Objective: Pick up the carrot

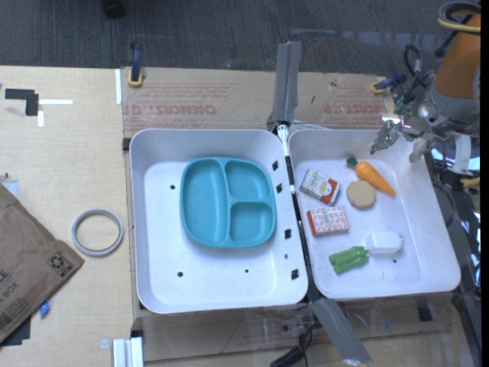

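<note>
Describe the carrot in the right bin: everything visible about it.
The carrot is a small orange toy-like piece, smooth and plastic-looking, with a dark green stub at its upper-left end and a tapered tip pointing lower right. It lies flat and slanted on the floor of the right bin, near the far side. Its lower edge sits right by a round tan disc; whether they touch is unclear. The gripper hovers just above and right of it, not holding it.

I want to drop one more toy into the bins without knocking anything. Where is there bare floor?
Left bin: bare floor rings the teal divided plate, widest along the front. Right bin: free strip along the right wall and front edge. Crowded middle: carrot, round cookie, two small boxes, green beans, white piece.
</note>
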Tool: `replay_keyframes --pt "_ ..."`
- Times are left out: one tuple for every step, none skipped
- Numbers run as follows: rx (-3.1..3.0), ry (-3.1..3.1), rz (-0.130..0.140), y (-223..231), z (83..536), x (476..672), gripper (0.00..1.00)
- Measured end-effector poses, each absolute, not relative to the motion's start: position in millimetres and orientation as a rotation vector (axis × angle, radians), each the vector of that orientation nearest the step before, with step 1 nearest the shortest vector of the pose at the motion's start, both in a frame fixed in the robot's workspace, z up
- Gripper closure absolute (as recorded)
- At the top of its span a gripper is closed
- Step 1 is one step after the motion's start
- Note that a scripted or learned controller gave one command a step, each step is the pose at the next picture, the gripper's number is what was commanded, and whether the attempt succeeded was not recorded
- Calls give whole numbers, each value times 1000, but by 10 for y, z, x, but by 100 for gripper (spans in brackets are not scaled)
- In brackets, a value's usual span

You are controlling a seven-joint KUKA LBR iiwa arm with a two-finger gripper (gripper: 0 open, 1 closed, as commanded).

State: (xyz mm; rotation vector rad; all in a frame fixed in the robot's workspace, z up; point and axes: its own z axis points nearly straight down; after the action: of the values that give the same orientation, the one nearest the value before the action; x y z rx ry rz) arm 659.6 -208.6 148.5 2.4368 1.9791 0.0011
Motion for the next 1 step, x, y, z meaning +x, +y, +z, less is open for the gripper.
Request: replay_keyframes --pt "2490 1914 1 -1996 932 6375 0"
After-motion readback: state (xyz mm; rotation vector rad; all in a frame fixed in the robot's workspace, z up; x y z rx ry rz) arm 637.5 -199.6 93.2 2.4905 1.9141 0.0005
